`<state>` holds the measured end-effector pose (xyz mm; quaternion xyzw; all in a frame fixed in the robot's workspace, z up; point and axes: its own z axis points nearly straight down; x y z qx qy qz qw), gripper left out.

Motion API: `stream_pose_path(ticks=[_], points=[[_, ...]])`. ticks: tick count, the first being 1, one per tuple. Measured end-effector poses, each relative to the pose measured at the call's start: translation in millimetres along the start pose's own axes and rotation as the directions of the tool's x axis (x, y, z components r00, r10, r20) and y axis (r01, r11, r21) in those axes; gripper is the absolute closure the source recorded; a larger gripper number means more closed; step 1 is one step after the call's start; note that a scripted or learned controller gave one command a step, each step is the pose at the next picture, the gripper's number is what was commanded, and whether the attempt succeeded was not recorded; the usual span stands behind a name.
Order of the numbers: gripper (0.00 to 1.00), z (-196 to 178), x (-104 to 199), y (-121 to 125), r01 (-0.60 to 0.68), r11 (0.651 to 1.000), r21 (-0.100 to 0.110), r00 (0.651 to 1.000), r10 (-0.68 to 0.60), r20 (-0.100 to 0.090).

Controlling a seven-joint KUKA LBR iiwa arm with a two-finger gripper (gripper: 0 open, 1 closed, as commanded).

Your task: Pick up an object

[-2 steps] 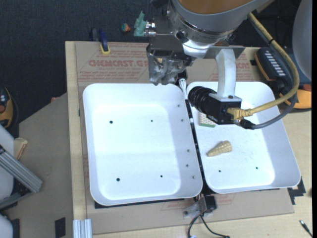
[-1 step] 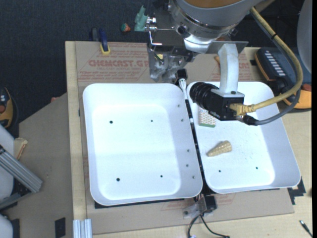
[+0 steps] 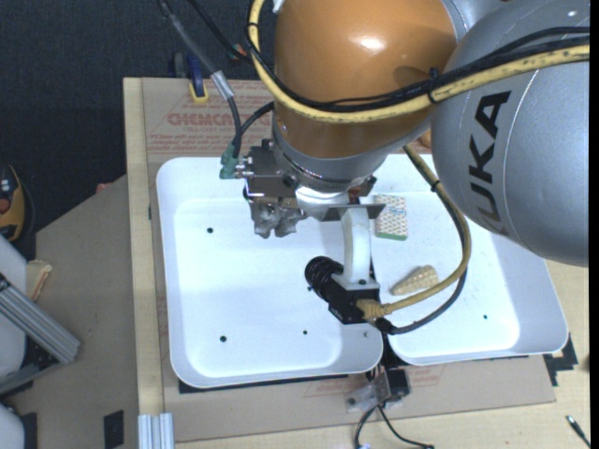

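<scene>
Two loose things were seen in the right shallow white bin (image 3: 487, 335), toward the middle right of the frame: a tan, ridged, cone-shaped piece (image 3: 415, 280) lying on its side, and a pale rectangular block speckled with small coloured dots (image 3: 393, 219), partly hidden behind the arm's wrist. Either was judged a fair candidate for the pick. The tan cone was judged light and fairly stiff — its ridges likely to give grip — and best taken across its thicker middle, not at the tapered tip. The speckled block looked sponge-like and soft, though that could not be confirmed; it was judged best pinched across its short sides.

The left shallow white bin (image 3: 201, 344) was seen bare apart from a few dark dots on its floor. The two-finger gripper (image 3: 273, 219) was poised over that bin's upper part, well apart from both things — whether its jaws were parted or closed could not be told.
</scene>
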<state>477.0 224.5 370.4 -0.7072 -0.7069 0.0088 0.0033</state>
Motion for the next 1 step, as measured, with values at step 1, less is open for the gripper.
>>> stream_pose_path(ticks=[1], points=[[1.00,-174.5,-1.5,-0.5,0.002,0.999,-0.035,1.000,-0.003,-0.017]])
